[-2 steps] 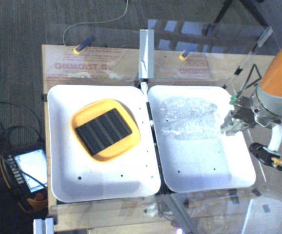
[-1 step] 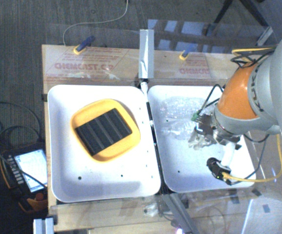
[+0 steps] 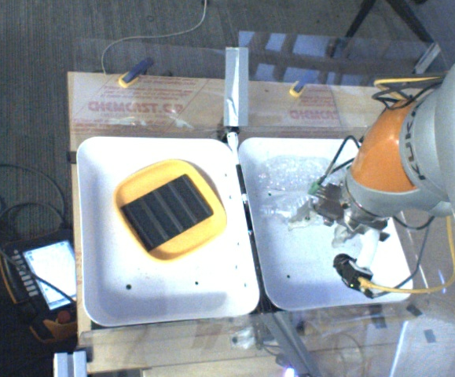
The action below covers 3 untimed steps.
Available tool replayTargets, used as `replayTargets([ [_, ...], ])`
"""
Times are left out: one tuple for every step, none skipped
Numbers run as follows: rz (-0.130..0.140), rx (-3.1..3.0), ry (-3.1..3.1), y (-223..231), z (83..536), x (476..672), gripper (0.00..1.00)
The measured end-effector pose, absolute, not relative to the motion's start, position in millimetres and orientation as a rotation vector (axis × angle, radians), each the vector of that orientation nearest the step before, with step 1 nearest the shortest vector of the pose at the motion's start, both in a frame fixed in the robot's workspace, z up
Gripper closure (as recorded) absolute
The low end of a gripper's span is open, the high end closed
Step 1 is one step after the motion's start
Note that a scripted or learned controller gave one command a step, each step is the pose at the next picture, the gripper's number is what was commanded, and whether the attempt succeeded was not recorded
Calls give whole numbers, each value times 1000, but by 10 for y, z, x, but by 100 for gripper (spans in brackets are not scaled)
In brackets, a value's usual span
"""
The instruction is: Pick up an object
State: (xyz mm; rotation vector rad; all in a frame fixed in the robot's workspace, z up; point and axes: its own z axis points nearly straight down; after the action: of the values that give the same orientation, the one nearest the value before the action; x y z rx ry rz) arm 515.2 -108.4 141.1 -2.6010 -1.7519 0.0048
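A yellow, rounded-square object with a black ribbed top (image 3: 170, 208) lies tilted in the middle of the left bin (image 3: 101, 289). In the right bin (image 3: 290, 285), a crumpled clear plastic piece (image 3: 290, 203) rests near the upper middle. My gripper (image 3: 328, 209) is low over the right bin, at the right edge of the clear plastic. The grey wrist and its orange band (image 3: 384, 159) rise behind it. The wrist body hides the gripper's tip, so contact with the plastic cannot be judged.
A black-and-white fitting with a yellow cable (image 3: 353, 272) hangs from the arm over the lower right of the right bin. A raised rim (image 3: 243, 210) divides the two bins. Wooden board and clamps sit behind them.
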Motion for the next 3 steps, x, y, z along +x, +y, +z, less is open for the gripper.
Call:
replayTargets([
  [7,-2567,-1813,-1872,2298,5919,0],
  [5,-2639,-1706,-2045,2769,5507,0],
  [4,-2648,-1680,-1637,1295,4826,0],
])
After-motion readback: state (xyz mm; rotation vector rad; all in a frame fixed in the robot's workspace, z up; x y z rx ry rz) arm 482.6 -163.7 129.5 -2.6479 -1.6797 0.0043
